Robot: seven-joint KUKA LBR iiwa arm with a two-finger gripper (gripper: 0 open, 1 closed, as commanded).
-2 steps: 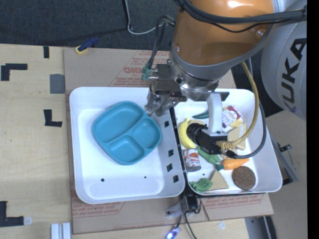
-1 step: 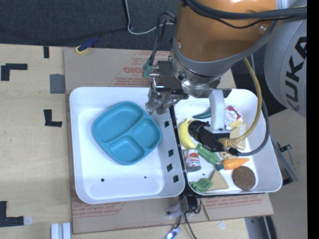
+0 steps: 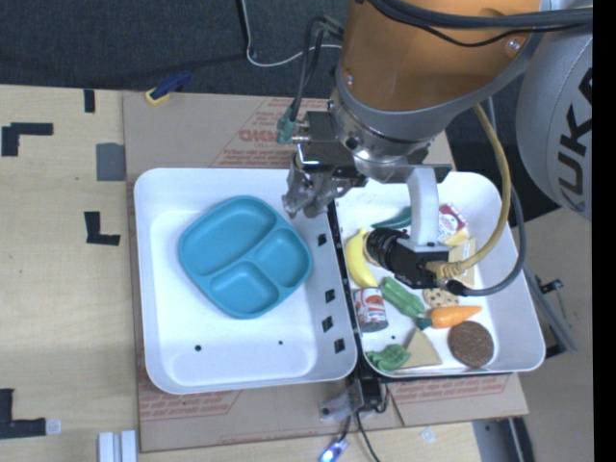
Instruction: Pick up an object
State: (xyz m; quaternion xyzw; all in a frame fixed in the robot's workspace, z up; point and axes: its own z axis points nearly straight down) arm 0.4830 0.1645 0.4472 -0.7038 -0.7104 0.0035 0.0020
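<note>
Above the divider between the two bins, gripper, grip state unclear, beside blue plate

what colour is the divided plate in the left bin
Light blue, seen in the camera view: the three-compartment plastic divided plate lying in the white left bin.

A single fixed camera is mounted above the bench and looks down at a slant, framing both the left bin and the right bin. The arm enters from the right, close beneath the lens, and occupies the upper frame.
</note>
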